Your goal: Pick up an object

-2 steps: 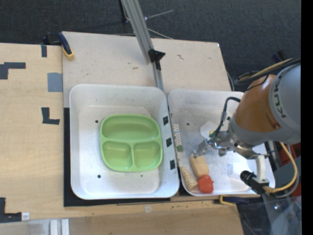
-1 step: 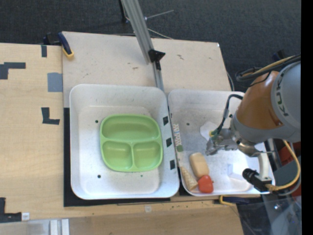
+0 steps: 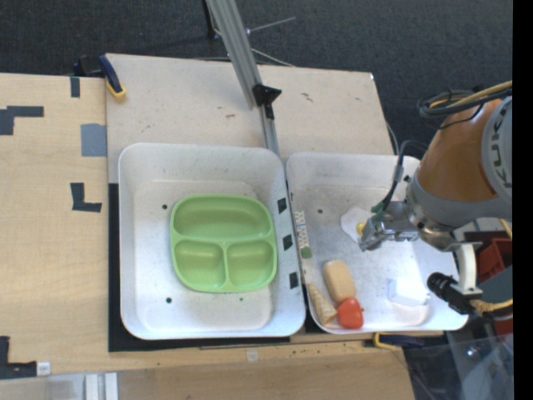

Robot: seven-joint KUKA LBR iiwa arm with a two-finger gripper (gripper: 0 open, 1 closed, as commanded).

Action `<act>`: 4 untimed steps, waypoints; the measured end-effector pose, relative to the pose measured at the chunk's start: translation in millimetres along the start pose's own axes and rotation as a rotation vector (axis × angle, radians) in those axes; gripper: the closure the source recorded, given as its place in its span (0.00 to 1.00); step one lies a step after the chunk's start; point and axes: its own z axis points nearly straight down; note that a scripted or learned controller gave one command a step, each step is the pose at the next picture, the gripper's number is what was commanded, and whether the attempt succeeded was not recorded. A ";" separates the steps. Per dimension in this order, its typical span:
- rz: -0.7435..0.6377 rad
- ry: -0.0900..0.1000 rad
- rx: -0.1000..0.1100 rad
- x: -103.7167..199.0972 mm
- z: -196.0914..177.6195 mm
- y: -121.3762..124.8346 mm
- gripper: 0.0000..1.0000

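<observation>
My gripper (image 3: 372, 233) hangs over the middle of the right bin (image 3: 333, 173), at the end of the grey and orange arm coming in from the right. Just left of it lies a small pale yellow-white piece (image 3: 356, 221). A tan bread-like block (image 3: 338, 278) lies toward the bin's front, with a red tomato-like object (image 3: 351, 313) at the front edge below it. A thin brown stick (image 3: 321, 300) rests along the bin's left wall. A clear or white item (image 3: 408, 293) sits at the front right. Nothing shows between the fingers.
The left bin (image 3: 141, 223) holds a green divided plate (image 3: 223, 242). A metal pole (image 3: 237, 44) slants down to the divider between the bins. A blue and yellow clamp (image 3: 112, 76) sits at the bench's back left corner.
</observation>
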 end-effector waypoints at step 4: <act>-0.003 0.000 0.005 82.3 -67.6 57.0 1.00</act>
